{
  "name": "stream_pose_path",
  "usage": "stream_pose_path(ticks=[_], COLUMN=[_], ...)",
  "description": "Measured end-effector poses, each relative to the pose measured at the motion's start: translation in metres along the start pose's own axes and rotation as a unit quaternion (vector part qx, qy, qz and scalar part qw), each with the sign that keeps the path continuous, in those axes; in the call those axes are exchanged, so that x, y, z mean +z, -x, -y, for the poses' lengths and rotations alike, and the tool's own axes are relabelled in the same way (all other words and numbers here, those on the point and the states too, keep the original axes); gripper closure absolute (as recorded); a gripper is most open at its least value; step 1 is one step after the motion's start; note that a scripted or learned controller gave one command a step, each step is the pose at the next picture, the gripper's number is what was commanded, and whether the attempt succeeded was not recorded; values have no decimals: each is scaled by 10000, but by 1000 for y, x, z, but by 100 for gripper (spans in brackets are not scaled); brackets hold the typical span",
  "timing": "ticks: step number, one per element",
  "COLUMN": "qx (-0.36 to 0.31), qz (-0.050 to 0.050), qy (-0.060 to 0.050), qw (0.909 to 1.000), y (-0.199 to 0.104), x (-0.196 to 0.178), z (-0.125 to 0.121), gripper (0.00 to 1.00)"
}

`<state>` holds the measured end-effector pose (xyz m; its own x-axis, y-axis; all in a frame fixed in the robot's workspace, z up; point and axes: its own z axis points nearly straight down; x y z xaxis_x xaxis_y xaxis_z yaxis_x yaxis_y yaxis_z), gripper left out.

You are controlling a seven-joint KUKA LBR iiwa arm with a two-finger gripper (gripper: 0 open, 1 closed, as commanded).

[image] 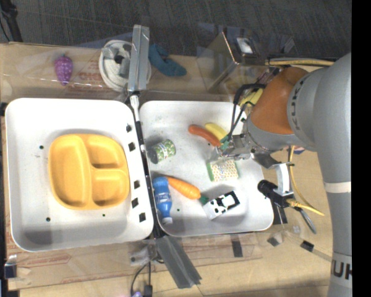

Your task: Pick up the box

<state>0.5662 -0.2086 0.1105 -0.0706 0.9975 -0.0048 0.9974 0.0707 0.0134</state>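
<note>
While the grey arm reaches in from 3 o'clock, its claw (227,148) hangs over the right white bin (179,113), just above a pale patterned flat box (224,170); whether it is clenched or released, cannot tell. At the box's 7 o'clock lies a black-and-white block (222,205). Orange carrot (184,189) and blue bottle (162,198) sit toward 8 o'clock. Yellow divided tray (89,169) fills the left bin.

The grey arm (324,104) reached in from the right, its orange band (277,107) sitting just above the wrist. The arm bent downward and to the left, and the gripper (227,147) pointed down at the right-hand side of the scene, hanging low.
</note>
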Motion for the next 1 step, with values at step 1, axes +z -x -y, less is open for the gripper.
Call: stream_pose_path(ticks=[1], qx=[-1134], qz=[-28], qy=[-62], qw=[9935], y=[-3], x=[19], z=[-56], gripper=[100])
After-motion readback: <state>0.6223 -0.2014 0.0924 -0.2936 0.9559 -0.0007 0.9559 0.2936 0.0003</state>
